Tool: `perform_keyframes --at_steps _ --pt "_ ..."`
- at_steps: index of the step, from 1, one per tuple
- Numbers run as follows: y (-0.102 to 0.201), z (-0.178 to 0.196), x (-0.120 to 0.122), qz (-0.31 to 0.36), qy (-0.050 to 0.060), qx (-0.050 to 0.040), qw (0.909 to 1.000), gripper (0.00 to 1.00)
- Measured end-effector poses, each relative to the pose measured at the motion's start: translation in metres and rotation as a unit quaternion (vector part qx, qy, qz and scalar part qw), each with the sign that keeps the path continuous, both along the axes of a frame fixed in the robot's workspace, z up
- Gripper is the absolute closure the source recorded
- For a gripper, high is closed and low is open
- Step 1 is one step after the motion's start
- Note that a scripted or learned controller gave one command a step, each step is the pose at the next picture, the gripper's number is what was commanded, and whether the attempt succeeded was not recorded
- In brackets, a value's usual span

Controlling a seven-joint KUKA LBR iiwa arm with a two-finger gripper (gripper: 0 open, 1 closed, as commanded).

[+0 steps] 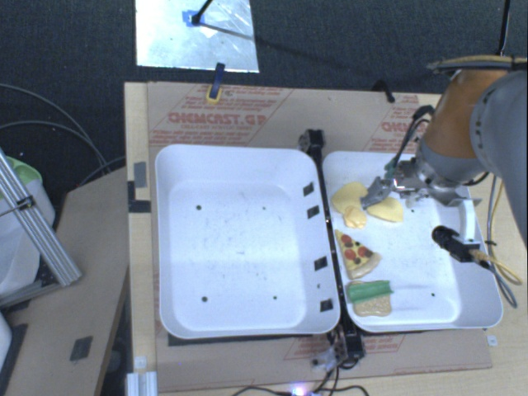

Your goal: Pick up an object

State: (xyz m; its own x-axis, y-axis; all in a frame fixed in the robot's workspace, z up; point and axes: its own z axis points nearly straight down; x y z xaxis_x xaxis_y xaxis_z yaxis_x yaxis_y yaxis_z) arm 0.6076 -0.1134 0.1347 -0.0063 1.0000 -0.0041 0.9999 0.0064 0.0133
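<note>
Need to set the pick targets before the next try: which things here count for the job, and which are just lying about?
For the job:
gripper, low over the right bin
yellow pieces
pizza slice
green and tan piece

Lying about:
left bin
black clips between the bins
cardboard sheet
shiny sheet
metal frame
</note>
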Motion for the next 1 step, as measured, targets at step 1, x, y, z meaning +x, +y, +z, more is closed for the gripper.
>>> perform_keyframes --at_steps 1 --pt "0.0254 -0.0517 0.064 0.001 0.004 0.0023 1.0 0.0"
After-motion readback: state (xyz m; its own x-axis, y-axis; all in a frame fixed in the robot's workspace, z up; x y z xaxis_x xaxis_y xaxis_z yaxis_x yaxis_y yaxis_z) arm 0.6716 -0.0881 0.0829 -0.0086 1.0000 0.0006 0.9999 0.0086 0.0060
